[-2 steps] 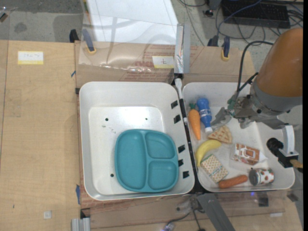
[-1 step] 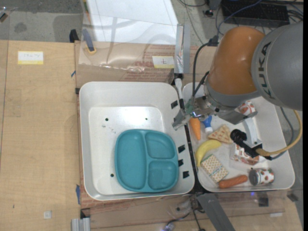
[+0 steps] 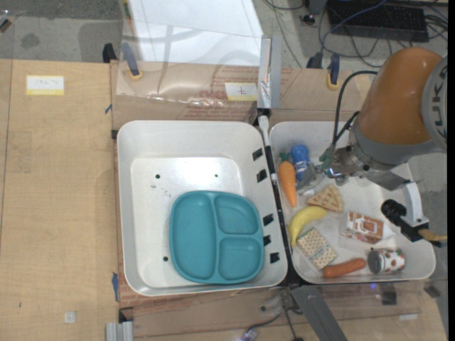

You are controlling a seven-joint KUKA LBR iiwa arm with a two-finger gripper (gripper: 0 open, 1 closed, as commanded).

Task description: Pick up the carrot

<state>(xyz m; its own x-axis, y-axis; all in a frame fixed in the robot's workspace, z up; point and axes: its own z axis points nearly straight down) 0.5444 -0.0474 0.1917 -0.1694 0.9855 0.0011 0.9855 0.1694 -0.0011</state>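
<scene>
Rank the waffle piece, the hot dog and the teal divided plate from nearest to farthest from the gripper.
From the gripper:
1. Waffle piece, just below it in the right bin.
2. Hot dog, at that bin's near edge.
3. Teal divided plate, across in the left bin.

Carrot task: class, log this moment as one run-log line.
carrot: right bin, by divider | gripper: over right bin, right of carrot
</scene>
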